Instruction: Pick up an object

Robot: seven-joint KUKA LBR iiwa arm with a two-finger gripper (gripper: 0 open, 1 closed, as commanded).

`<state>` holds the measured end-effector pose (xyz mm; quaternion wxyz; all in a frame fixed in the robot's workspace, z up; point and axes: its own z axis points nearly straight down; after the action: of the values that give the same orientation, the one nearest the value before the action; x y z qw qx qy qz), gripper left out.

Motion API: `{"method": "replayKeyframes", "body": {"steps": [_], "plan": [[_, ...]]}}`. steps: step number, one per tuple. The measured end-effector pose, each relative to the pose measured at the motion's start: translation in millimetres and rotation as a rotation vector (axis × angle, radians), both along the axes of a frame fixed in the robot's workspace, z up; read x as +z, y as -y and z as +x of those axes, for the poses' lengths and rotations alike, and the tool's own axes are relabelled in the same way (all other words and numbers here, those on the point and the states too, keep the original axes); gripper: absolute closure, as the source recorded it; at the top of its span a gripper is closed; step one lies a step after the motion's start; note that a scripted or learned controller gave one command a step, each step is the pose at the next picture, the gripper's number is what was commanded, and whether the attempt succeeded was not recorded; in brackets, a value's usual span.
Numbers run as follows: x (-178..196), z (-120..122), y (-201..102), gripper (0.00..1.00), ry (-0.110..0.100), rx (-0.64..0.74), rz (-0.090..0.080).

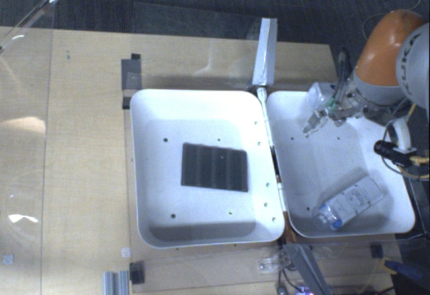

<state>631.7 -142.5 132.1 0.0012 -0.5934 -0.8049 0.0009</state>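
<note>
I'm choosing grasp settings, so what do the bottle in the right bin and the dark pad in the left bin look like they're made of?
The bottle looks like thin clear plastic, glossy, with a pale label and a blue cap: the bin floor shows through it. The dark pad looks matte and ribbed, perhaps rubber or foam; the view leaves that open. Both bins look like matte white moulded plastic.

matt white plastic bins (201, 109), pale wood bench (74, 173), clear glossy plastic bottle (351, 201)
</note>
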Motion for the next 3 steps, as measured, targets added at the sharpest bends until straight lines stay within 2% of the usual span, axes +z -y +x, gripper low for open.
{"method": "replayKeyframes", "body": {"steps": [1,2,3], "plan": [[53.8,-63.1,48.3,0.00,0.009,-0.182,-0.001],[65.3,-61.1,47.6,1.00,0.015,-0.177,-0.001],[65.2,-61.1,47.6,0.00,0.015,-0.177,-0.001]]}}
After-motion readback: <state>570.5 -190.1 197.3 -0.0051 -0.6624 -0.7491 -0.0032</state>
